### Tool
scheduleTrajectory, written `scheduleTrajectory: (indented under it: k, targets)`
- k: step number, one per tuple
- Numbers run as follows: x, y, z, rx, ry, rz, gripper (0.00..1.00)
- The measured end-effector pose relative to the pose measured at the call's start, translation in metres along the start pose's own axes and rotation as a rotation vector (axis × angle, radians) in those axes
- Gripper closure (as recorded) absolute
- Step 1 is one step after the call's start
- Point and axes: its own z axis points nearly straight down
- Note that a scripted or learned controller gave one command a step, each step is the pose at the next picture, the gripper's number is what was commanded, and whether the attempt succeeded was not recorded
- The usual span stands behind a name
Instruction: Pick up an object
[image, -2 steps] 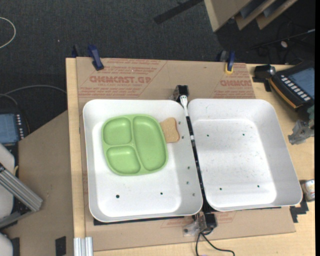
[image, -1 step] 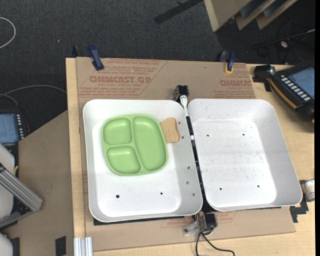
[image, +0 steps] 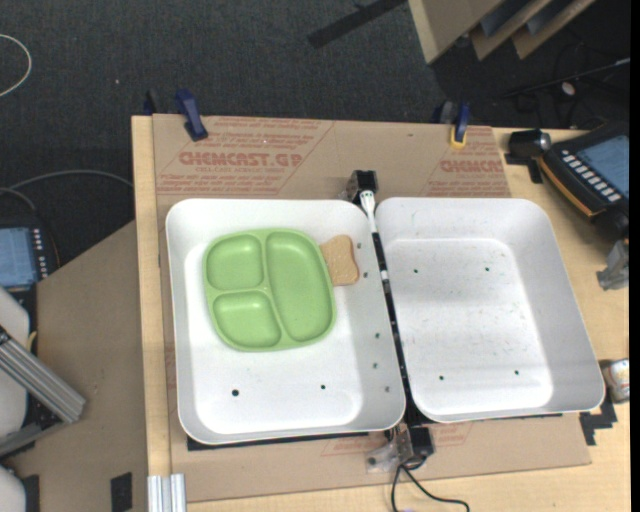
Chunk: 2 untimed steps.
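Observation:
A green plate with three compartments (image: 268, 289) lies flat in the upper left part of the left white bin (image: 290, 400). A small tan piece that looks like a slice of bread (image: 342, 260) lies against the plate's right rim, near the bin's top right corner. The right white bin (image: 480, 300) stands beside it, its floor speckled with small dark marks.
Both bins rest on a brown cardboard sheet (image: 250, 155) clamped at its far edge by a blue clamp (image: 190, 115) and a yellow-blue clamp (image: 460, 125). A black bracket (image: 363, 185) sits between the bins' top corners. A dark handheld device (image: 590, 170) lies at the right.

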Motion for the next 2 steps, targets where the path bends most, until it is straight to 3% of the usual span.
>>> scheduleTrajectory:
  k: [1,2]
  targets:
    - [-0.020,0.009,-0.170,-0.030,-0.015,-0.002,1.00]
    - [0.015,0.001,-0.072,0.000,0.000,-0.004,1.00]
